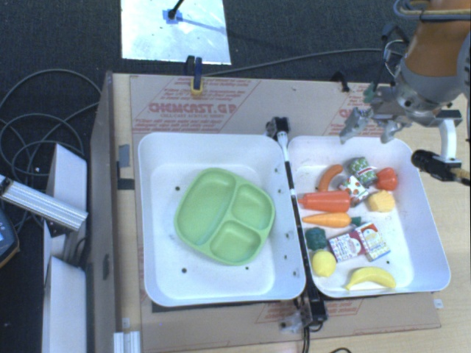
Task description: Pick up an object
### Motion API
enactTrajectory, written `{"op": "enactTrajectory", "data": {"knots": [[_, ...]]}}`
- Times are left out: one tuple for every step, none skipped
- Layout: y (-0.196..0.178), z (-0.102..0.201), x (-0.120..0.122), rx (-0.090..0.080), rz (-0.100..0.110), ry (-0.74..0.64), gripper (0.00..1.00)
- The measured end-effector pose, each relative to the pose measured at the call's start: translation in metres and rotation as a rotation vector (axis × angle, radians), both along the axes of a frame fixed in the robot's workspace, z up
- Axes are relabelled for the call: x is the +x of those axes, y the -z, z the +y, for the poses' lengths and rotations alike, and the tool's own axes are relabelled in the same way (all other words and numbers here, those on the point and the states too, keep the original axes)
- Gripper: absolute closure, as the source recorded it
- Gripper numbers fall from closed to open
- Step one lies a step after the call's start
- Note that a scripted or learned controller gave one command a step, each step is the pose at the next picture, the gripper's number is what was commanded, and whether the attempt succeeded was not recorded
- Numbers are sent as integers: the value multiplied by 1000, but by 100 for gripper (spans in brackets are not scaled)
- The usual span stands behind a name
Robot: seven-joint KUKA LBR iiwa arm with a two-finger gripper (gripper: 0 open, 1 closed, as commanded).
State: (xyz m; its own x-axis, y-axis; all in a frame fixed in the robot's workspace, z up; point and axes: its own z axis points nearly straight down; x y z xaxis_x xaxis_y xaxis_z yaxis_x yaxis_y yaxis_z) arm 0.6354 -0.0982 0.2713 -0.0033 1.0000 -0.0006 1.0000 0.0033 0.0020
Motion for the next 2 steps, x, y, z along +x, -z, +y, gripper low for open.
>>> {"op": "enactTrajectory", "data": {"knots": [[109,-22,32,1,4,2,0],[188,-7,33,1,3,-1,0]]}}
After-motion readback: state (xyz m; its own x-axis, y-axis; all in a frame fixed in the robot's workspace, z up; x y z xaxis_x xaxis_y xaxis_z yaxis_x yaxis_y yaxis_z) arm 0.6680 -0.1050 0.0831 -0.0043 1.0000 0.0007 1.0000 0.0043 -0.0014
